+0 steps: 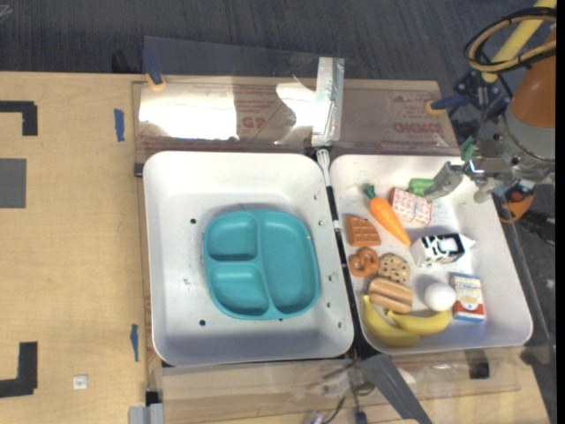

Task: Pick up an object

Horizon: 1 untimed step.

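1. Gripper (pixel 466 180) sits at the right of the frame, over the upper right corner of the right bin (pixel 516 316). Its two fingers (pixel 447 181) stand apart, one toward the bin's middle and one toward its right rim. Nothing lies between them.
2. Arm (pixel 537 104) comes in from the upper right; orange band above the wrist, yellow cable looped above it.
3. Just left of the gripper, a green piece (pixel 421 185), partly hidden behind a pink box (pixel 411 207).
4. Carrot (pixel 387 218) lies slantwise just left of the pink box, green top toward the bin's upper left.
5. Below the gripper, a black-and-white toy (pixel 440 248) near the bin's middle.
6. Waffle (pixel 361 230) at the bin's left side, touching the carrot's lower flank.
7. Pretzel (pixel 364 261) below the waffle; cookie (pixel 393 268) just beside it to the right.
8. Hot dog (pixel 389 294) under the cookie; egg (pixel 436 296) to its right.
9. Carton (pixel 467 296) right of the egg, near the bin's lower right.
10. Banana (pixel 404 323) curves along the bin's lower edge, under the hot dog and egg.
11. Left bin (pixel 168 237) holds a teal divided plate (pixel 262 263), lying flat in its middle.
12. Clear panel (pixel 229 104) stands behind the left bin, at the top of the frame.
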### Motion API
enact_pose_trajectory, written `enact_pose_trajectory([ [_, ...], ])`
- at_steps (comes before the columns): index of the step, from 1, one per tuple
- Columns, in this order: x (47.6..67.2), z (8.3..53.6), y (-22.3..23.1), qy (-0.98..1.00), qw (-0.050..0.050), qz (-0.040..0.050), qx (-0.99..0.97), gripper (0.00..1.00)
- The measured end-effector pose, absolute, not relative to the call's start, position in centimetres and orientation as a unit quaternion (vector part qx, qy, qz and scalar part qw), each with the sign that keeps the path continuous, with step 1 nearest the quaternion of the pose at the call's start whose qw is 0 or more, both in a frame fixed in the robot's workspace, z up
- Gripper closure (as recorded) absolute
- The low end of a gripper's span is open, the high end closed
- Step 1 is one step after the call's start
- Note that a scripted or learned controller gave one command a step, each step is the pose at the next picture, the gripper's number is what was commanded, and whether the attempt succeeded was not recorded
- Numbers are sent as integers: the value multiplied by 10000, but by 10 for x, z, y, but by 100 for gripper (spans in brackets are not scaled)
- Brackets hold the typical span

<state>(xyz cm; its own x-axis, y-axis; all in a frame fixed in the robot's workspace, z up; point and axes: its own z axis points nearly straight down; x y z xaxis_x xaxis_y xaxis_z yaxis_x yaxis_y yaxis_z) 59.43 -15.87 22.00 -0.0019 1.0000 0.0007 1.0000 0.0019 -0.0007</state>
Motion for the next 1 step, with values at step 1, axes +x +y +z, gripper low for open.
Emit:
enact_pose_trajectory([
  [1, 586, 101, -105, -7126, -45, -33, -7015, 0],
])
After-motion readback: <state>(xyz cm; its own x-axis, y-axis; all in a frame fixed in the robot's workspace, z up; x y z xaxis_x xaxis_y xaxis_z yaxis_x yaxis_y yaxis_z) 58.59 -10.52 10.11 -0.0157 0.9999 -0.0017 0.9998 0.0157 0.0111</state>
